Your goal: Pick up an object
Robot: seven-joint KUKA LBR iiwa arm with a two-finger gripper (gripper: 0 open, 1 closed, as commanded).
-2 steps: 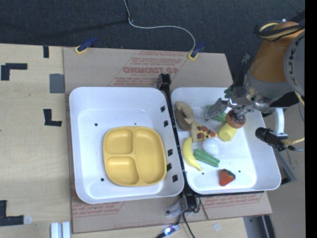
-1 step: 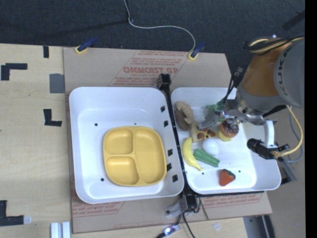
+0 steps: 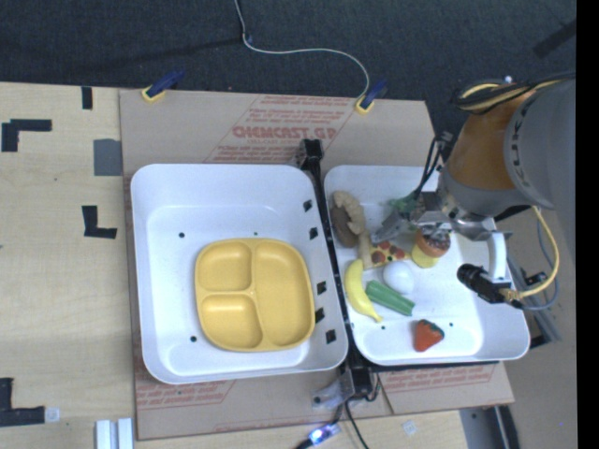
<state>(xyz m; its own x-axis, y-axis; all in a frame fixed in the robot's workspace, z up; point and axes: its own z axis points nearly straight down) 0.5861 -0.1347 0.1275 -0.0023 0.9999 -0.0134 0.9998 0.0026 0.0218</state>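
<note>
The right bin holds several toy foods. A brown lumpy piece lies at its left wall, with a yellow banana below it. Beside the banana are a green piece and a white ball. A red strawberry lies near the front. A small red and yellow piece sits in the middle, and an orange-topped yellow piece is at its right. My gripper hangs low over the bin's middle, just above the small red and yellow piece and right of the brown piece.
The left bin holds a yellow divided plate. The grey arm with its orange band reaches in from the right over the right bin's far corner. A black cable fitting hangs over the bin's right side.
</note>
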